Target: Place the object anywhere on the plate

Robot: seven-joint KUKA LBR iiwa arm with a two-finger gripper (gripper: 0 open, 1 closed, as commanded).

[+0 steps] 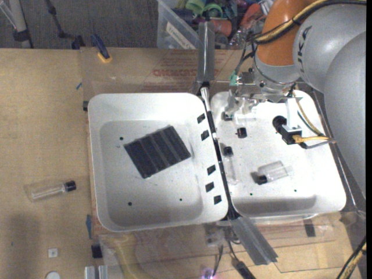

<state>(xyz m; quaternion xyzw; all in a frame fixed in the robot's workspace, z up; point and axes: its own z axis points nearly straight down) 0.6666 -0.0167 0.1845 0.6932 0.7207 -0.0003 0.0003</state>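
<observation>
- Where the right bin's [328,199] floor opens toward its near wall, the clear vial [271,171] lies on its side, black cap pointing toward the divider, with bare white floor all round it.
- Two small black-capped pieces [241,132] sit farther back in the same bin, near the divider and apart from the vial.
- The plate [157,151], a dark ribbed rectangle, lies skewed on the floor of the left bin [96,156], clear of all four walls, with free floor on every side.
- A row of black tabs runs down the divider [210,156] between the bins.
- My arm [314,45] comes in from the right and bends down over the far left corner of the right bin, the orange band above the wrist.
- Whether my grip there is clenched or released, I cannot tell.
- Grey letters on my casing read partly as "UKA".
- Reddish print on the board [174,72] behind the bins is too faint to read.
- Another clear vial [49,189] lies on the worktop [40,109], well left of the bins.
</observation>
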